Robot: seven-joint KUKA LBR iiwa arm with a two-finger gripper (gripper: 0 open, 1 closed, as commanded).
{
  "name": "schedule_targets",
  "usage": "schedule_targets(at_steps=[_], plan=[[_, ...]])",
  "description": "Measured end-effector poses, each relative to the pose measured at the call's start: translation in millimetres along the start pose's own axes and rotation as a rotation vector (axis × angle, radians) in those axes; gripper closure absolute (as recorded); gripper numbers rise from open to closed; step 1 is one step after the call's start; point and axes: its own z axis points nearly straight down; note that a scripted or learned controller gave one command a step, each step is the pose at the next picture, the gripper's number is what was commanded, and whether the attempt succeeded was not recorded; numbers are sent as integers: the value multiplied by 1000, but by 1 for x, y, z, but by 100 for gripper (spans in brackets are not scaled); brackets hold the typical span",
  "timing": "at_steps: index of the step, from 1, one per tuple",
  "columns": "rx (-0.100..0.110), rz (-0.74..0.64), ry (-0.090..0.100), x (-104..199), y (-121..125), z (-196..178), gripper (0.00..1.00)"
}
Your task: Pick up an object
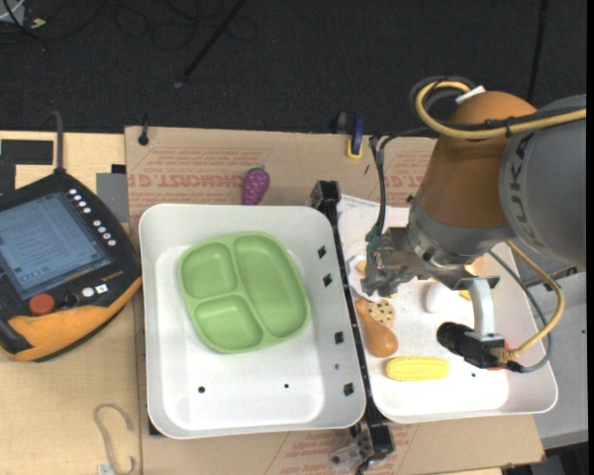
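A speckled tan piece point(380, 312) and an orange-brown toy food item point(380, 340) lie touching at the left side of the right bin point(475, 396). A yellow corn cob point(417, 368) rests just beside them, toward the bin's near edge. The tool point(382, 273) of the grey-and-orange arm point(475, 166) hangs low inside the same bin, just behind the speckled piece as the camera sees it. Whether the tool is apart or together cannot be told from this angle. In the left bin point(228, 389), a green three-compartment plate point(245, 291) sits near the middle, slightly askew. Beyond the bins, a small purple toy point(255, 184) rests on the cardboard-covered tabletop point(188, 166), near the left bin's far rim. A teach pendant point(49, 255) with an orange base lies well apart at far left.
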Motion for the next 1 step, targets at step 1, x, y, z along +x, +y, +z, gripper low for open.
schedule_targets(at_steps=[1], plan=[[0,4,-2,16,6,-2,100]])
